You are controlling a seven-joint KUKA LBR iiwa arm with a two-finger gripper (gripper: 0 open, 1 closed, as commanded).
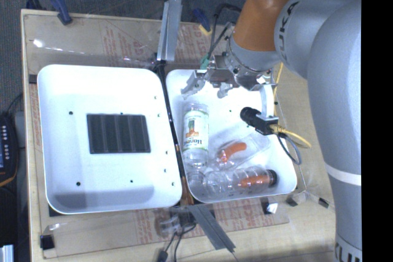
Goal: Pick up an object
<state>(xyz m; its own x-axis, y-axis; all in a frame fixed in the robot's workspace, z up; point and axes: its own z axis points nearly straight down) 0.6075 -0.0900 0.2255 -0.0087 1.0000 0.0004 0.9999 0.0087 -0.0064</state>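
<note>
Camera view: the gripper (206, 84) hangs over the far end of the right bin (288, 184), its two fingers spread apart with nothing between them, just above the cap end of a clear plastic bottle (196, 134) with a white, orange and green label that lies lengthwise along the bin's left wall. Nearer and to the right in the same bin lie more clear bottles with orange parts (245, 178), crowded together; the left bin (61, 83) shows a dark ribbed rectangular panel (118, 133) on its floor.

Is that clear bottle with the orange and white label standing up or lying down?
Lying down. The bottle rests on its side on the right bin's floor, its label facing up and its length running toward the bin's near edge.
</note>
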